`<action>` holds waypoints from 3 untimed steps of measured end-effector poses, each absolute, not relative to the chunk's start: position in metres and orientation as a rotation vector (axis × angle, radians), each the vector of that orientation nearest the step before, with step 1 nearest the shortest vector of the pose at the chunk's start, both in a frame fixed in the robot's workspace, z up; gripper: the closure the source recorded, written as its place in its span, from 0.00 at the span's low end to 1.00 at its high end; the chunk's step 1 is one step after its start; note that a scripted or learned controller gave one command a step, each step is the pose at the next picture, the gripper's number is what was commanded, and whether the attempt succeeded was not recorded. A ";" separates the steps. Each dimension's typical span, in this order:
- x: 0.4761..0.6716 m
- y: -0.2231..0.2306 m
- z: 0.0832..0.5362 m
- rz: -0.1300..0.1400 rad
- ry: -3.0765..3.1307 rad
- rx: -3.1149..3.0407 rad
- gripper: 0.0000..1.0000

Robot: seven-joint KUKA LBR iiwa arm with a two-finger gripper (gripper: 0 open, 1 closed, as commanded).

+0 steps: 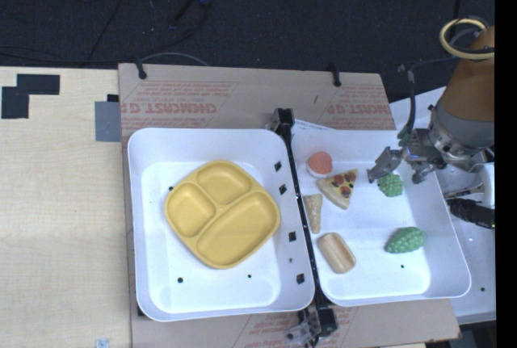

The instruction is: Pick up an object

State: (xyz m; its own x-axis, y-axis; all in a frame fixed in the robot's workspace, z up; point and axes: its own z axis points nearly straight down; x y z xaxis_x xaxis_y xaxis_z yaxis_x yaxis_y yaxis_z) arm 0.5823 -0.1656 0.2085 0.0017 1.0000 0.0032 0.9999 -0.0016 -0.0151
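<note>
My gripper hangs over the right part of the right bin, with its two fingers spread open. A small green knobbly piece lies in the bin just below and between the fingertips; nothing shows it lifted or clamped. A larger green bunch lies nearer the front. To the left of the gripper lie a pizza slice and a red round piece. A tan wedge and a tan bread roll sit by the bin's left wall.
The left bin holds a yellow divided plate. A black divider runs between the bins. Cardboard lies under both bins, and a cable trails past the right bin's right wall.
</note>
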 end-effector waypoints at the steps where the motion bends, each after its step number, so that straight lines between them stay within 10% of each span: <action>1: 0.585 -0.166 0.215 0.003 -2.219 -2.219 0.00; 3: 0.569 -0.170 0.116 0.006 -2.216 -2.217 0.00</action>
State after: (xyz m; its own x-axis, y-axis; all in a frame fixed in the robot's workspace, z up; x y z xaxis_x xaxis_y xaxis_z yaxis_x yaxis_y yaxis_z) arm 0.5688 -0.1698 0.1163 0.0007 1.0000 0.0024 1.0000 -0.0007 -0.0079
